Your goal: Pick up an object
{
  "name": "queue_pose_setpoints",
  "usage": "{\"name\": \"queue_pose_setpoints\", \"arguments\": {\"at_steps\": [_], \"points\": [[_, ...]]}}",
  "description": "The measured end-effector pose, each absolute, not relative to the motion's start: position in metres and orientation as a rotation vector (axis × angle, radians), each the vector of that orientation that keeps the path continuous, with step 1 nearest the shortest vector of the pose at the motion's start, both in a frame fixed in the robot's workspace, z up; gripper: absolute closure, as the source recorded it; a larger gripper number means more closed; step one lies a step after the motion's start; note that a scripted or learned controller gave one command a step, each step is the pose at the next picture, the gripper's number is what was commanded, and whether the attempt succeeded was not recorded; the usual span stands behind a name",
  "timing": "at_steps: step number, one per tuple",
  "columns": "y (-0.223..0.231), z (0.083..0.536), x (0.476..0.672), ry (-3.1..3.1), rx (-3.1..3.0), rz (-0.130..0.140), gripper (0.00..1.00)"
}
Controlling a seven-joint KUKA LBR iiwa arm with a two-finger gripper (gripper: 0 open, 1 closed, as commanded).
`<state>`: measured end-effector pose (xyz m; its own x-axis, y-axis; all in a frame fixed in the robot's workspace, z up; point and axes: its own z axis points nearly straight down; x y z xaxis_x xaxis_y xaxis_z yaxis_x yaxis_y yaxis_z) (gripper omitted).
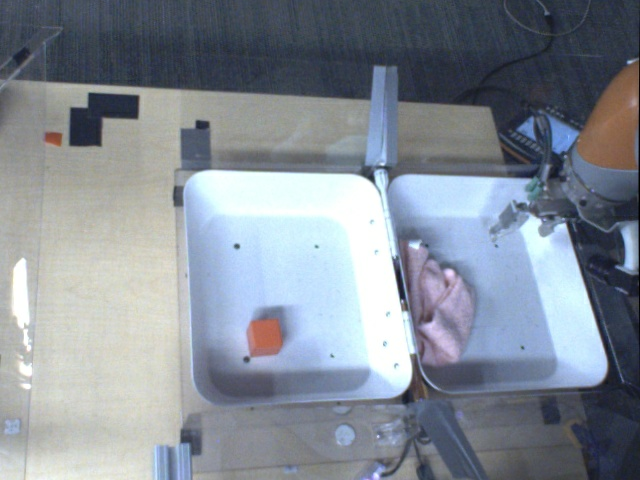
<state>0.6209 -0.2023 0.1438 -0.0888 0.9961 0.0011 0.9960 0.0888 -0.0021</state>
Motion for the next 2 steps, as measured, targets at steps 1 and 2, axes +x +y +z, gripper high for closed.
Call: {"name": "queue_pose_setpoints", "arguments": {"at_steps": [1, 2], "points": [[-0.204, 0.095, 0.621, -2.398, -2.036, -0.005, 0.0], [-0.163, 0.168, 0.573, -2.448, -1.976, -0.004, 0.0]]}}
